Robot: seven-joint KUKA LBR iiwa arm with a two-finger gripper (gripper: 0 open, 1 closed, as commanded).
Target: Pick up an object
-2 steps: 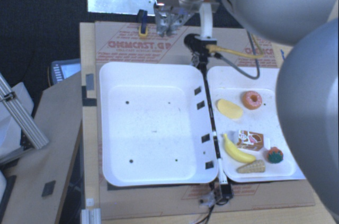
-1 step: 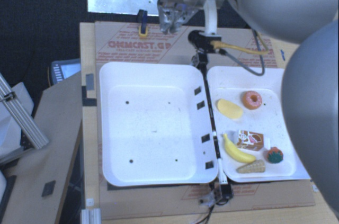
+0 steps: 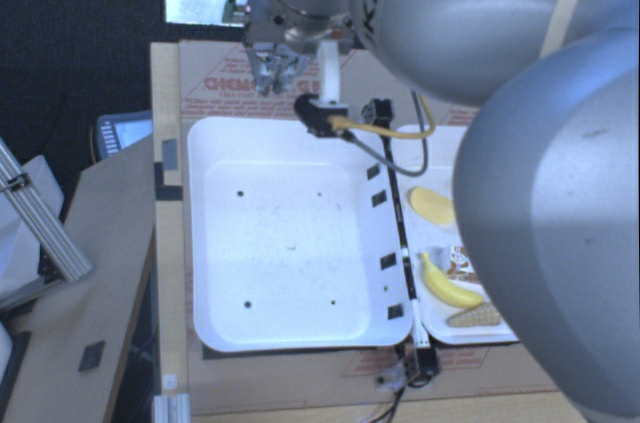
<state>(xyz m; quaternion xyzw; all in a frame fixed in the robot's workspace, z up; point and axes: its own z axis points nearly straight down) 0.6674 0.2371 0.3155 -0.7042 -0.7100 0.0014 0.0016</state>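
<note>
Though near bins, claw (image 3: pixel 272 77) well apart from banana (image 3: pixel 447 282)

One camera sits high over the desk (image 3: pixel 120 241) and looks down at a slant. It sees both white bins, with the left bin (image 3: pixel 290 241) below the pincer (image 3: pixel 272 76). The big grey arm (image 3: pixel 520 111) is very near the camera and covers much of the right bin (image 3: pixel 440 151).

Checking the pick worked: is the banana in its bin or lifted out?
In the bin. The banana lies on the right bin's floor beside other items; the gripper hangs beyond the left bin.
</note>
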